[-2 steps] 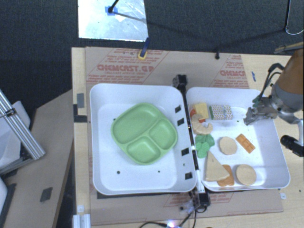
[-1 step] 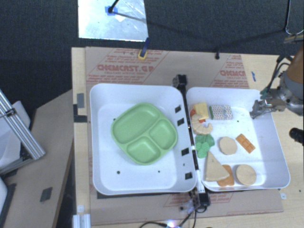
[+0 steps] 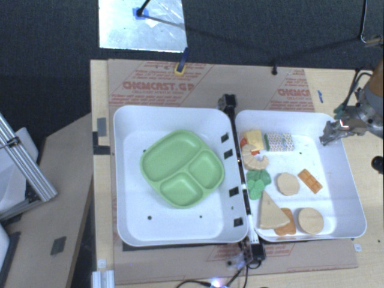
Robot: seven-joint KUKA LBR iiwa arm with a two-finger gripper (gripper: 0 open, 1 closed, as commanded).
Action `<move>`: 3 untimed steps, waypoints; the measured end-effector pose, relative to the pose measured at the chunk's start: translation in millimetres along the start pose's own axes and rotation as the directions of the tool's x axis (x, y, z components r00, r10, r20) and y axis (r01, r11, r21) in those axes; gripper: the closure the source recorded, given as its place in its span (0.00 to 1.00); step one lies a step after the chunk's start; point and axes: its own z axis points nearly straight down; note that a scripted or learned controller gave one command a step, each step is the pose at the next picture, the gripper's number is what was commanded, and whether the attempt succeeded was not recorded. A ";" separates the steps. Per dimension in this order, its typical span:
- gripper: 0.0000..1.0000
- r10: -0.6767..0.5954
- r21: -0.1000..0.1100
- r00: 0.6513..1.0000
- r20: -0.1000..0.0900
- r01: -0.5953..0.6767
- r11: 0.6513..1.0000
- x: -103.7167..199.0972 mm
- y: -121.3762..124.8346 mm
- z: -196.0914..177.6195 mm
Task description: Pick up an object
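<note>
The right bin (image 3: 336, 179) holds several toy food pieces: a yellow block (image 3: 254, 140), a speckled grey-white piece (image 3: 279, 141), a green leafy piece (image 3: 258, 182), a round tan piece (image 3: 288, 183), an orange cracker (image 3: 310, 180), a pale wedge (image 3: 271, 210) and a round biscuit (image 3: 311, 220). My gripper (image 3: 331, 132) hangs over the right bin's upper right rim, apart from the food. Nothing shows between its fingers.
The left bin (image 3: 129, 161) carries a green divided plate (image 3: 182, 168). A black divider with clips (image 3: 235, 161) runs between the bins. A shiny sheet (image 3: 142, 17) lies beyond the bench, and a metal frame (image 3: 24, 161) stands at the left.
</note>
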 end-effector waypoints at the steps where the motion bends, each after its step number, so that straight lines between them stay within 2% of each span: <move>1: 1.00 -0.004 0.000 1.000 -0.001 0.004 1.000 48.4 15.7 -8.5; 2: 1.00 -0.005 0.000 1.000 -0.003 0.005 1.000 103.2 34.8 -12.0; 3: 1.00 -0.004 0.000 1.000 -0.001 0.004 1.000 141.0 67.6 -2.6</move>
